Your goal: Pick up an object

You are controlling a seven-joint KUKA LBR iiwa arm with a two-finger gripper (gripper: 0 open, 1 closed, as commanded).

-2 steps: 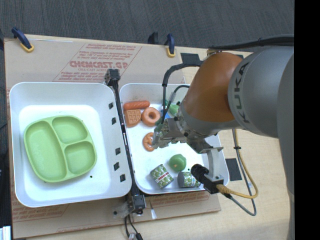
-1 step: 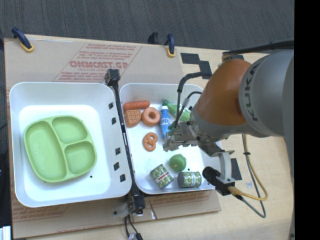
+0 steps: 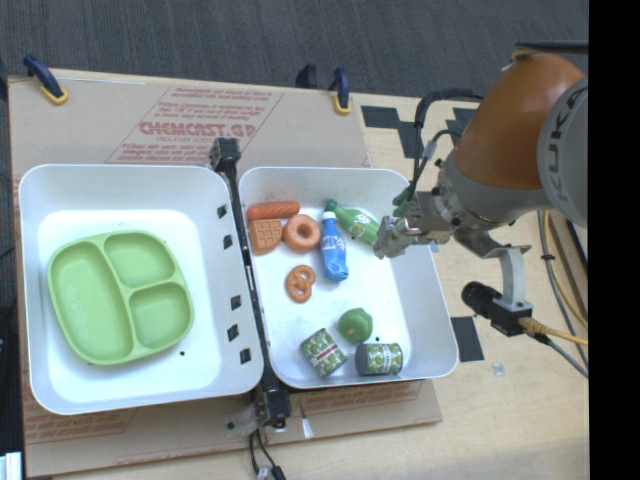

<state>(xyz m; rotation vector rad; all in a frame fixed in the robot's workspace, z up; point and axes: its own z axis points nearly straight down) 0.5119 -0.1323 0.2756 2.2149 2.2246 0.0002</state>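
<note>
green bottle (image 3: 355, 225): lies tilted near the upper right of the right bin (image 3: 425, 298), its far end just beside the pincer; likeliest target, judging by where the arm stands.
pincer (image 3: 392, 240): low over the right bin's right side, close to the green bottle's end; whether it is open or closed i cannot tell, and nothing can be made out in its grip.
arm (image 3: 520, 133): reaches in from the right, orange band above the wrist, leaning over the bin's right wall.
blue bottle (image 3: 333, 251): lies just left of the green bottle, close enough to be knocked.
other things in right bin: sausage (image 3: 272, 210), waffle (image 3: 265, 234), donut (image 3: 301, 232), pretzel (image 3: 299, 283), green apple (image 3: 354, 324), two cans (image 3: 322, 352) and (image 3: 379, 358) near the front.
left bin (image 3: 30, 298): holds a green divided plate (image 3: 120, 293), well apart from the arm.
step in hand: approach, by my reading; no pick is made yet.
next move calls for: setting the pincer squarely across the green bottle's narrow body, then closing and lifting straight up, clear of the blue bottle and the bin wall.
risk: a round bottle may roll or slip from an off-centre grip.
</note>
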